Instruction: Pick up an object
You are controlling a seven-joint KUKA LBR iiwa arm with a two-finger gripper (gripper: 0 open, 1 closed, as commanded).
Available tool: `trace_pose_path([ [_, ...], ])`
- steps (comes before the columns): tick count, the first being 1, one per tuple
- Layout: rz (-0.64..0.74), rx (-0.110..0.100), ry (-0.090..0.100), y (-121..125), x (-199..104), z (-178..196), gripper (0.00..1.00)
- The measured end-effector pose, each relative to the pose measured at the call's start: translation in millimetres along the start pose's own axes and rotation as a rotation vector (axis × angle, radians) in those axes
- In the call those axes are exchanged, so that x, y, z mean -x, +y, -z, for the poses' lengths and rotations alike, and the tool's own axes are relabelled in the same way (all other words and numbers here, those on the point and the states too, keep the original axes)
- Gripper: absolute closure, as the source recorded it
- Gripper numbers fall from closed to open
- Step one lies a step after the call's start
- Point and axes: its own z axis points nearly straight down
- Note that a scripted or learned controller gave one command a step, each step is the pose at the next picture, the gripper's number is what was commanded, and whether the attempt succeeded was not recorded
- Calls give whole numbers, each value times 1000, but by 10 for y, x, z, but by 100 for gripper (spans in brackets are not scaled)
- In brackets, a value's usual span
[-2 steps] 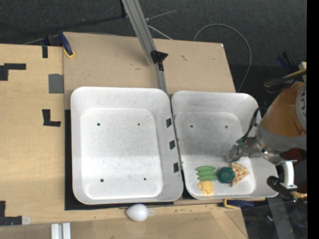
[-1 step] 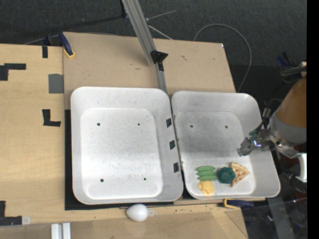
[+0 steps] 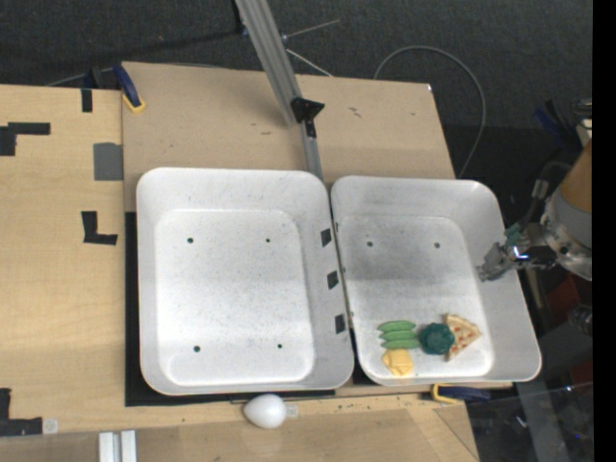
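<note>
In the right bin [image 3: 414, 210], near its front edge, lie several small toys in a cluster: a green pea pod [image 3: 397, 332], a yellow piece [image 3: 397, 360], a dark teal round piece [image 3: 437, 339] and a tan pizza-like slice [image 3: 464, 332]. My gripper [image 3: 498, 262] hovers at the right rim of that bin, up and to the right of the cluster and apart from it. Nothing shows between its fingers.
The left bin [image 3: 231, 191] sits beside the right one. A white egg-shaped object [image 3: 265, 411] rests on the bench just in front of the left bin. A grey metal pole [image 3: 274, 51] slants in from the top toward the gap between the bins.
</note>
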Motion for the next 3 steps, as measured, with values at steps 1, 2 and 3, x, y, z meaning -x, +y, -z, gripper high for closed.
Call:
trace_pose_path([
  [1,0,-4,2,10,-3,275,100],
  [2,4,-8,4,18,-517,151,100],
  [3,6,-6,5,62,-1085,244,100],
])
